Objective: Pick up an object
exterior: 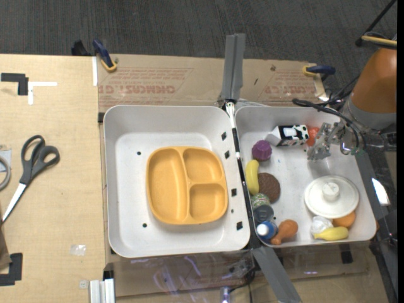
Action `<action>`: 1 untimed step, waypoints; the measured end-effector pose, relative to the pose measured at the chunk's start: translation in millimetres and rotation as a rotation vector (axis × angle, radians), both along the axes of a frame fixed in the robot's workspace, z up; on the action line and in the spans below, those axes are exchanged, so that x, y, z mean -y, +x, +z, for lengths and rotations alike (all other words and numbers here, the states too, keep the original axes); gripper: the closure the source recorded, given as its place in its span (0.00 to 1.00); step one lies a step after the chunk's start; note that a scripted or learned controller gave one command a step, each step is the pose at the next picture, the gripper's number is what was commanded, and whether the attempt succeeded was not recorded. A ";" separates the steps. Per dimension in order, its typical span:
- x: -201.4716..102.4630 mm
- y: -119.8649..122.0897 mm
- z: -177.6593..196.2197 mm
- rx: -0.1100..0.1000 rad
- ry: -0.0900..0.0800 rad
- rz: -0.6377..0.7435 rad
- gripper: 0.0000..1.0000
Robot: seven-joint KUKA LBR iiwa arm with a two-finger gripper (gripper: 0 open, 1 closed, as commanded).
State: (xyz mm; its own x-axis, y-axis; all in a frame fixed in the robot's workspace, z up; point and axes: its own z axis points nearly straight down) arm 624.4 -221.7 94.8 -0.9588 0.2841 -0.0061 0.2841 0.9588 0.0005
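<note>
The right bin (297, 169) holds several small objects. Along its left side lie a purple ball (262, 149), a yellow banana (252, 175), a brown disc (268, 185), a greenish piece (261, 201), a blue and white ball (265, 228) and an orange drumstick (287, 229). A black and white carton (292, 134) lies at the back, with a small red piece (310, 135) beside it. A white round lid (331, 194) sits at the right, above a yellow piece (331, 233) and an orange piece (345, 219). My gripper (323, 142) hangs low at the bin's back right, just right of the carton.
The left bin (120, 188) holds a yellow divided plate (187, 185). Scissors (31, 163) lie on the wooden bench at the far left. Cardboard (164, 84) and blue clamps (104, 54) sit behind the bins. The arm's orange band (379, 81) is at the right edge.
</note>
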 end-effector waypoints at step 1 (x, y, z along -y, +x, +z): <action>-2.4 -5.0 -4.9 -0.022 0.009 0.001 0.00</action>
